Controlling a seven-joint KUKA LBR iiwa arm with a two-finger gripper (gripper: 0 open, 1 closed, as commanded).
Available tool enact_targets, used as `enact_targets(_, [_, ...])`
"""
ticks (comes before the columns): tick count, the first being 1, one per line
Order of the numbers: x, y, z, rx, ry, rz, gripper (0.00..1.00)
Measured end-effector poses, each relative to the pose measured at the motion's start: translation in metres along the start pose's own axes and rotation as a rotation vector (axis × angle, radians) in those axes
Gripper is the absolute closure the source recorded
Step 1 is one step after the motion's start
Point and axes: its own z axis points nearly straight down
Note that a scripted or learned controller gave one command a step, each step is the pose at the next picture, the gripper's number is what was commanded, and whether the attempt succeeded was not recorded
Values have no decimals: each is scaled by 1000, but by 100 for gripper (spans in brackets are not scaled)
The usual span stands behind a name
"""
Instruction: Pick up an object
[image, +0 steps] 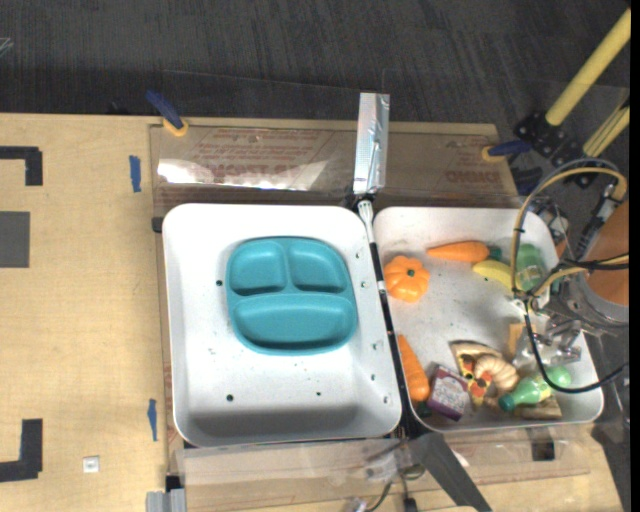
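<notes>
**Toy food gathered in the right bin, gripper low at its right side**

Nearest the camera, a purple block (448, 392) was seen at the front of the right bin (450, 300), with a carrot (412, 368) against the divider. A small pumpkin (406, 279), a second carrot (458, 252) and a banana (493, 271) were set farther back. A teal divided plate (291, 294) was placed in the left bin (200, 330). The gripper (548, 335) was lowered at the right side; whether its jaws were apart could not be told.
</notes>
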Motion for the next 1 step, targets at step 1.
enact_targets(1, [-41,-112,19,-26,5,-176,100])
